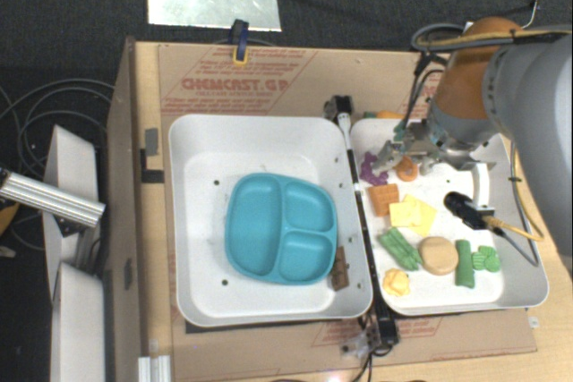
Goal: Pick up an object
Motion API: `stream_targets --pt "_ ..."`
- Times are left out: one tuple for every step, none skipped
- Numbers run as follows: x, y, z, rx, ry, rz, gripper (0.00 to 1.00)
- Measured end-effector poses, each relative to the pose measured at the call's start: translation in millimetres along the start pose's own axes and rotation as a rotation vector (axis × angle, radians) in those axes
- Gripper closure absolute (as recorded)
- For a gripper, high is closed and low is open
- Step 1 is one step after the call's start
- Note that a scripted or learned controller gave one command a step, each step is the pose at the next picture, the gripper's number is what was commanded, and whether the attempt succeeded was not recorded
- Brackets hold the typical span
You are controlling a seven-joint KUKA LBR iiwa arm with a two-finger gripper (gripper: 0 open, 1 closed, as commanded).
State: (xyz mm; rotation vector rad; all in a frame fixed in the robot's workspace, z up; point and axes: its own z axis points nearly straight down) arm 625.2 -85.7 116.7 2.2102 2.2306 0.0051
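While the pincer (407,155) hangs low over the right bin's (524,286) far left corner, jaw state impossible to tell, a small orange object (407,167) sits directly beneath it, so the coming move looks straight down.

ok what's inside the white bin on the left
The left bin holds a blue divided plate, lying flat with nothing in its compartments. A small brown item sits by the right wall. Whatever lies beneath the plate is covered.
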Motion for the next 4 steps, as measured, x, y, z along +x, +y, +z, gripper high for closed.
stream_targets --pt "-9 32 30 -0.006 -0.006 0.003 0.0" --pt "-8 30 20 -0.003 -0.004 0.0 1.0" --pt "28 -13 -74 -0.003 0.0 0.001 1.0" --pt "55 -37 -92 0.003 0.0 0.002 1.0"
